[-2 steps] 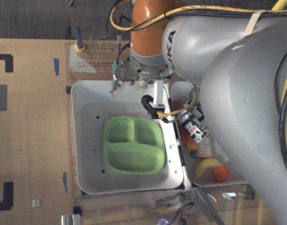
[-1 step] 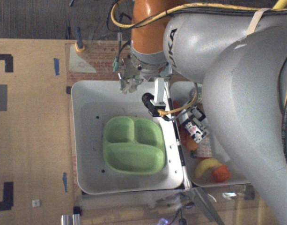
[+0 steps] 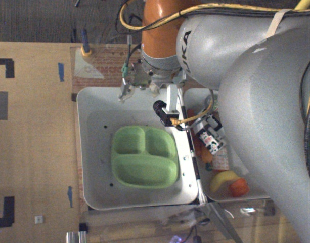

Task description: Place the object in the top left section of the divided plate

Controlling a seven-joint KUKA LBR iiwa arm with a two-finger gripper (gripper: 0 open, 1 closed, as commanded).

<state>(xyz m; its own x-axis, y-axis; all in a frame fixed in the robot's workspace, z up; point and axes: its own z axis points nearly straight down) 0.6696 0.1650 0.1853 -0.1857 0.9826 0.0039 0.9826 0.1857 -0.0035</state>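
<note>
1. The big grey arm [image 3: 246, 59] is reaching in from the right over both bins.
2. The green divided plate [image 3: 144, 156] is lying in the left bin [image 3: 89, 135], its long side running left to right.
3. The tool [image 3: 128, 87] is hanging just past the plate's top edge; I cannot tell if it is holding anything.
4. Toys like a banana [image 3: 223, 178] are sitting in the right bin.
</note>
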